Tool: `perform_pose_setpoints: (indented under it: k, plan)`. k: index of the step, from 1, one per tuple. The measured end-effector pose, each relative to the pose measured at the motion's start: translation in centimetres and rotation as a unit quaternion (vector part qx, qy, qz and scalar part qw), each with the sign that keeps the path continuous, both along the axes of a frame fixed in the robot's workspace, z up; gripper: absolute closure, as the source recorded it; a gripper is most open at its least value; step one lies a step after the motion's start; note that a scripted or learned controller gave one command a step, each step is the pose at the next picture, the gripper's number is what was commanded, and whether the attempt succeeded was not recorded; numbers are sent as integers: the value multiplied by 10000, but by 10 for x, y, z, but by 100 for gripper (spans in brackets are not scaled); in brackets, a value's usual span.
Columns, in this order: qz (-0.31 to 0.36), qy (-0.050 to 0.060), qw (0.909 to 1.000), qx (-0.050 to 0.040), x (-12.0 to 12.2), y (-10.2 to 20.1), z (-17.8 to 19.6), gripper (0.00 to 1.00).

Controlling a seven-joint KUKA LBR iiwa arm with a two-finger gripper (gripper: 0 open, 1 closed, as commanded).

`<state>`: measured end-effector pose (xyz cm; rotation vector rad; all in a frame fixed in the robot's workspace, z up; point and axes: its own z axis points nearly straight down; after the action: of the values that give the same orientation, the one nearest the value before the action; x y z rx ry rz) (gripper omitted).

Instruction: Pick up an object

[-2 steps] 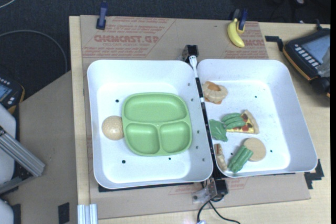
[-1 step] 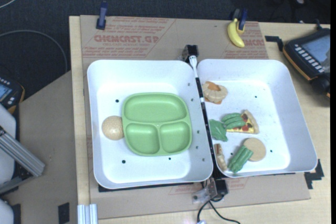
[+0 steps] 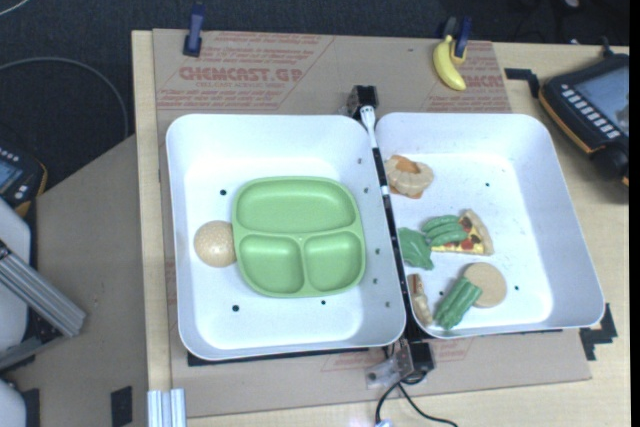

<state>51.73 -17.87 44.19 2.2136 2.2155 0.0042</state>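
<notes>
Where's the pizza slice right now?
In the right bin, the pizza slice lies left of centre, between the green leafy piece and the round cracker.

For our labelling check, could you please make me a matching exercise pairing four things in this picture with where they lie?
Things:
1. green tray
2. banana
3. pizza slice
4. tan ball

Places:
A. on the bench board, beyond the right bin
B. in the right bin, near its middle
C. in the left bin, against the tray's left side
D. middle of the left bin

Pairs: 1-D, 2-A, 3-B, 4-C
</notes>
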Motion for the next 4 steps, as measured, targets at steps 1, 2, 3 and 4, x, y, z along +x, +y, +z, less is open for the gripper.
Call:
perform_pose_setpoints:
  k: [1, 2, 3, 4]
  plan:
    - [4, -21, 10000, -12, 1, 0, 11, 100]
    - [7, -42, 10000, -25, 1, 0, 22, 100]
    - [10, -65, 10000, -38, 2, -1, 33, 100]
    - [14, -87, 9999, -51, 3, -1, 43, 100]
